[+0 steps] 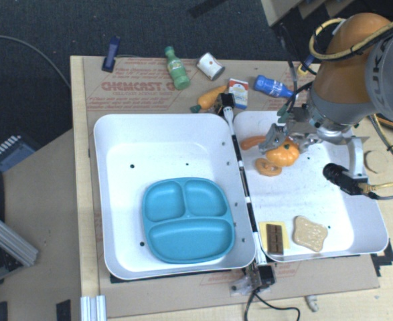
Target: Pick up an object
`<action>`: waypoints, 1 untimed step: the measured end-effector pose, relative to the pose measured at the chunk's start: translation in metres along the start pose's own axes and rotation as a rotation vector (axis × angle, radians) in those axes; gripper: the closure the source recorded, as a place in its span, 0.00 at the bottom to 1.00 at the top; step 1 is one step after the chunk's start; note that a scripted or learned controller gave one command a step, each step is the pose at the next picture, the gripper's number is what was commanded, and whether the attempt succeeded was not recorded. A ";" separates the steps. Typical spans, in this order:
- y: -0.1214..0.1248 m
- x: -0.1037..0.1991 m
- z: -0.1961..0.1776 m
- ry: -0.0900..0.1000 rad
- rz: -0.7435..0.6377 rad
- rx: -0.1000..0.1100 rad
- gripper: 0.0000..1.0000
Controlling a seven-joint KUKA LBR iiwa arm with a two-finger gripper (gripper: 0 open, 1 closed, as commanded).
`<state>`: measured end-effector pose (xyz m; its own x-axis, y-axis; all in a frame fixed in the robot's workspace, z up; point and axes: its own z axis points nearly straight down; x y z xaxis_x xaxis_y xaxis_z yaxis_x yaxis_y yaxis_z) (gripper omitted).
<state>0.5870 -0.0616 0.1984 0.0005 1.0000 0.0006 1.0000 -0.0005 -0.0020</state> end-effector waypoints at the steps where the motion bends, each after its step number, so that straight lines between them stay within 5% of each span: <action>1: -0.042 0.014 -0.018 0.001 -0.001 0.001 1.00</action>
